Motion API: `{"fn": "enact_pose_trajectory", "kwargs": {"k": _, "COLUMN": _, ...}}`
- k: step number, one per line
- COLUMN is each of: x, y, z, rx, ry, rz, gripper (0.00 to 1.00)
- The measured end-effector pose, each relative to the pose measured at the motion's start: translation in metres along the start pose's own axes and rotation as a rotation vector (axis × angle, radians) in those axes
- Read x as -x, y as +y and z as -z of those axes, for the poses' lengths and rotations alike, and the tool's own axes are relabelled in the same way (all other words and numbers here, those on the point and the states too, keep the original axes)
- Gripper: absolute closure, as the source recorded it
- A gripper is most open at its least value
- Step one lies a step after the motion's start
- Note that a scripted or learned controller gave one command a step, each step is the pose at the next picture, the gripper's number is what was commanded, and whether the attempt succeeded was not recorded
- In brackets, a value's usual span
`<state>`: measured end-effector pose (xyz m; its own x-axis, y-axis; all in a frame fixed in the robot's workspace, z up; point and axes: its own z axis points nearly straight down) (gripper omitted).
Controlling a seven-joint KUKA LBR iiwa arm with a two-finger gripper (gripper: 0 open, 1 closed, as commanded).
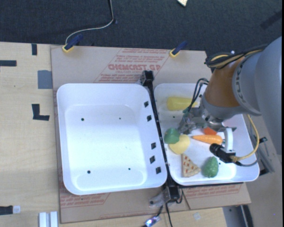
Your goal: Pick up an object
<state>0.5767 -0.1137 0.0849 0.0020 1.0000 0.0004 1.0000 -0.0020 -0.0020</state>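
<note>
The gripper [188, 125] is down inside the right-hand shallow white plastic bin [244, 174], its dark fingers crowded among the toys, and whether they are open or closed I cannot tell; nothing is plainly seen between them. Just below and left of the gripper lies a small round dark-green plastic vegetable [171, 136], touching a pale yellow rounded plastic fruit [180, 144] that sits right beside it; just right of the gripper lies a long orange plastic carrot [207, 138], pointing across the bin; above the gripper, toward the bin's far wall, rests a yellow oblong plastic fruit [179, 103]; below the gripper, near the front wall, sits a tan wedge of toy pizza with red spots [189, 166], and beside it a bumpy green plastic vegetable [210, 167]. The grey arm with its orange band [222, 90] comes in from the right, above the gripper; a yellow cable [248, 152] loops beside it. Left of the gripper, across the dividing rims, stands the left-hand shallow white plastic bin [66, 108]; both bins rest on a brown cardboard sheet [128, 65].
</note>
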Motion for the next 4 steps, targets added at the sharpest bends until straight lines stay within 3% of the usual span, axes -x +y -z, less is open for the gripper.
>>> {"fn": "enact_pose_trajectory", "kwargs": {"k": 1, "x": -0.076, "y": 0.000, "z": 0.106, "rx": 0.009, "ry": 0.002, "rz": 0.011, "gripper": 1.00}}
{"fn": "enact_pose_trajectory", "kwargs": {"k": 2, "x": -0.104, "y": -0.004, "z": 0.118, "rx": 0.001, "ry": 0.000, "rz": 0.006, "gripper": 1.00}}
{"fn": "enact_pose_trajectory", "kwargs": {"k": 3, "x": -0.060, "y": -0.096, "z": 0.097, "rx": -0.010, "ry": -0.001, "rz": -0.004, "gripper": 1.00}}
{"fn": "enact_pose_trajectory", "kwargs": {"k": 4, "x": -0.105, "y": -0.094, "z": 0.098, "rx": -0.002, "ry": 0.001, "rz": 0.006, "gripper": 1.00}}
